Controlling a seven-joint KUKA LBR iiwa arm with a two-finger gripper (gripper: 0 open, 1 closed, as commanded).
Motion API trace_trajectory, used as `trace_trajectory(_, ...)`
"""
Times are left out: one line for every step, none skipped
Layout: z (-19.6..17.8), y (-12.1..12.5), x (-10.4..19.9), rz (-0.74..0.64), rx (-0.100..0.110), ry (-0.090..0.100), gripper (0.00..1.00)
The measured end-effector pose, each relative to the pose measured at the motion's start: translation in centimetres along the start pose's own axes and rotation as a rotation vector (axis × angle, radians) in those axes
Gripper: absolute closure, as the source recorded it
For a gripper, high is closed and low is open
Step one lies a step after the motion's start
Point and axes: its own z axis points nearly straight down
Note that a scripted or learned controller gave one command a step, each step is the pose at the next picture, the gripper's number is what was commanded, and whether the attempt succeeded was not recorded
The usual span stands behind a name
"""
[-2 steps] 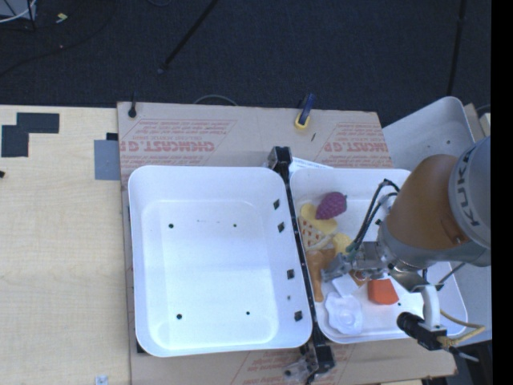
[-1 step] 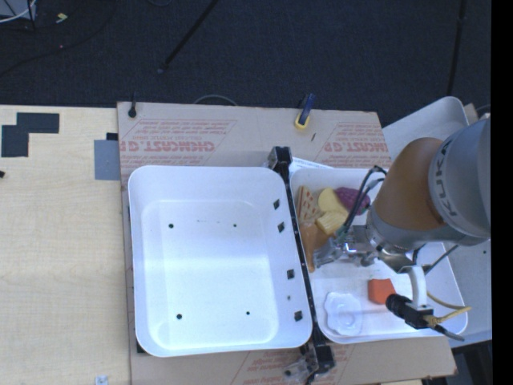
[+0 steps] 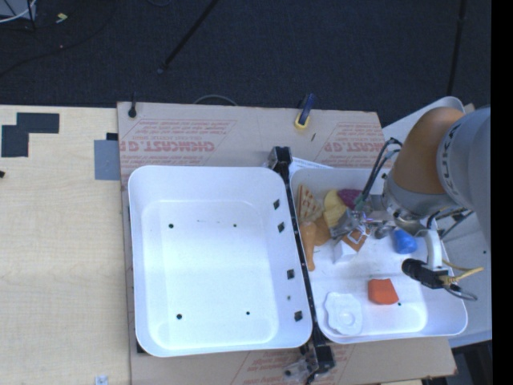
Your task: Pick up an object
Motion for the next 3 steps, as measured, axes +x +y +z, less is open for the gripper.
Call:
trace_trajectory(-1.1,-0.2,0.1,0.001,0.001,0.002,1.0)
trace_trajectory(-0.4,-0.6,2.1,0.0,-0.006,-0.005,1.0)
trace_trajectory(-10.6,4.3,8.1,-0.007,-0.007,0.003,1.0)
